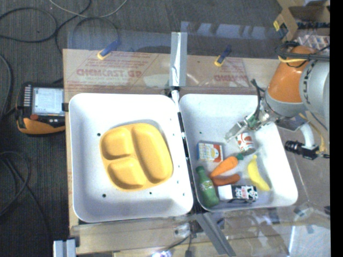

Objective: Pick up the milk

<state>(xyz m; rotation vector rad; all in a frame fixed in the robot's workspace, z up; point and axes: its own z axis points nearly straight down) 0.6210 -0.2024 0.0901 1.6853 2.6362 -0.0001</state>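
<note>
Dark grey carpet surrounds the tabletop (155, 68), with black and pale cables looping across it at the left and top. Brown board with red lettering covers the tabletop under a clear sheet, held at the far edge by two clamps with blue and yellow ends. A handheld pendant (40, 108) with a lit screen and orange trim lies on the floor just left of the bins, and cardboard boxes (303, 7) sit at the top right.

Two white bins stand side by side, touching along a metal divider. In the left bin (86, 197) lies a yellow tray (136, 154) with three compartments, roughly centred and turned at a slant. The right bin (206, 116) holds the rest: a small carton (210, 152) with an orange picture near the middle, a carrot (225, 166) just beside it, a green bottle (206, 187) along the near left wall, a red piece (225, 180) between bottle and carrot, a banana (257, 176) toward the right wall, and a red-and-white can (245, 141) near the gripper.

The milk (241, 193), a small white carton with black cow patches, lies on its side near the front wall of the right bin, between the bottle and the banana, well apart from the gripper.

The arm (292, 87) reaches in from the right. Its gripper (241, 128) hangs low over the far right part of the right bin, just above the can; whether the jaws are parted or closed I cannot tell
</note>
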